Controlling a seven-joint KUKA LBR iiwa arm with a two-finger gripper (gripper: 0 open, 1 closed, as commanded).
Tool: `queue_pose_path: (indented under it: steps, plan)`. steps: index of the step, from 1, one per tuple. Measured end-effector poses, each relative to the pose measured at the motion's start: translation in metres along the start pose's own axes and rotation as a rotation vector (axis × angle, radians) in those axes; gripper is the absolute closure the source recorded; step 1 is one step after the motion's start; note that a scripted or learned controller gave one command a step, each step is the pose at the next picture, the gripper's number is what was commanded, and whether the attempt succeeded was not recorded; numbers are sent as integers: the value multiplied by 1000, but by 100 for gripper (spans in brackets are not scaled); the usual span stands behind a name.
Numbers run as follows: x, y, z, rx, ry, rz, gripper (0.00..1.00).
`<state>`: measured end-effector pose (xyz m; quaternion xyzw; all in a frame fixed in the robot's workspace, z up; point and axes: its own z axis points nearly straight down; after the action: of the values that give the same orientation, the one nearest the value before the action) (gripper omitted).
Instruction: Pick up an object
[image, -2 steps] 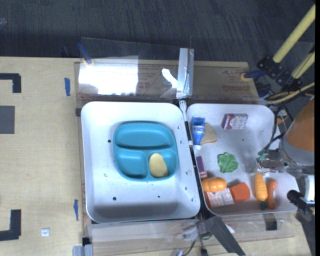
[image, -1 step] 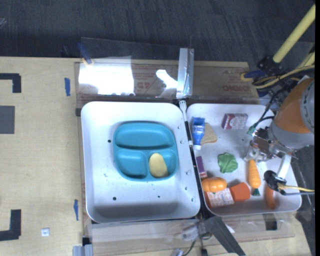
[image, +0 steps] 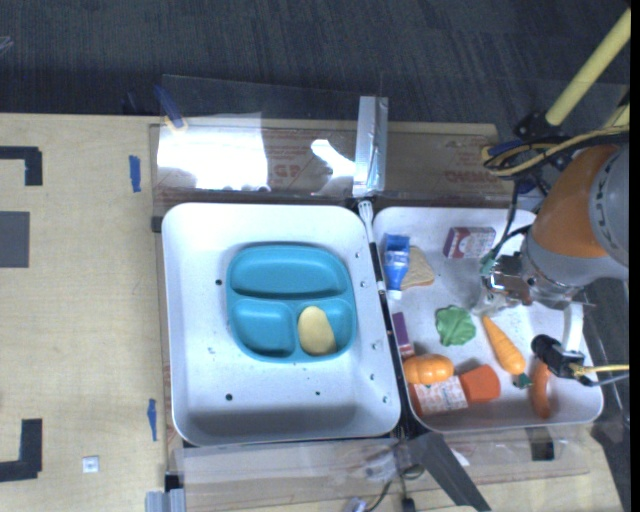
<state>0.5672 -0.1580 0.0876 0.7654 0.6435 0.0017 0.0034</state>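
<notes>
Orange toy carrot (image: 503, 345) lying in right bin (image: 590, 405), just below gripper (image: 505, 283); finger spread impossible to tell. Green leafy toy (image: 455, 325) beside it. Over in left bin (image: 190, 400), yellow lemon (image: 316, 330) sitting in blue tray (image: 270, 275).
</notes>
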Motion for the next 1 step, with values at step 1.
queue_pose_path:
  steps: [1]
  plan:
    - [0,-1,1,2,1,0,0]
